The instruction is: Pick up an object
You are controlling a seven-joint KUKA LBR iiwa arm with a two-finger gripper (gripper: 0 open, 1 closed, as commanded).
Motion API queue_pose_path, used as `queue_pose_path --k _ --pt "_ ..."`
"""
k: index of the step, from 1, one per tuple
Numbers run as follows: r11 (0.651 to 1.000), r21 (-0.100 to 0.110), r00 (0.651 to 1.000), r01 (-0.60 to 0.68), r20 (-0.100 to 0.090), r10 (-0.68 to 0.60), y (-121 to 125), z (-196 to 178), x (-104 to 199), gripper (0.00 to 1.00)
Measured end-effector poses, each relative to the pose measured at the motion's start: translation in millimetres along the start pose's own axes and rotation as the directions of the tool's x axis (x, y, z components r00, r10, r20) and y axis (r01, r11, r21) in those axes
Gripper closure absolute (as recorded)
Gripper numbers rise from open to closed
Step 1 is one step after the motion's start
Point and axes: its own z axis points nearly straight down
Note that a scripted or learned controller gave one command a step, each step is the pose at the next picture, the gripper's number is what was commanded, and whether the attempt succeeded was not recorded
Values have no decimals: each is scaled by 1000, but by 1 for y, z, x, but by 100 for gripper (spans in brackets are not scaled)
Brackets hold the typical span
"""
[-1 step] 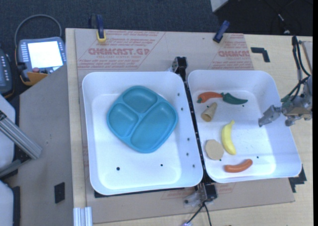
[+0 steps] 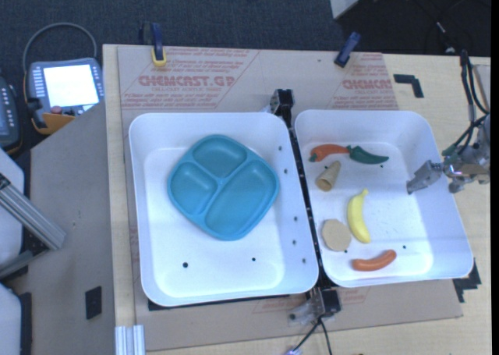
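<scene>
I am seeing the main risk in crowding: the banana (image 2: 358,218), the tan disc (image 2: 337,235) and the sausage (image 2: 374,260) are lying close together in the right bin (image 2: 437,264), so a descent between them is likely to nudge one aside or close on an edge. The gripper (image 2: 422,177) is sitting at that bin's right side, well apart from them, touching nothing that I can confirm. Its opening: I cannot tell
</scene>
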Motion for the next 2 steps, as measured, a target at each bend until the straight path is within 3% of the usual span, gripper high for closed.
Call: queue_pose_path --k 2 --pt "1000 5 1000 -1 -3 1 -10 113 4 0"
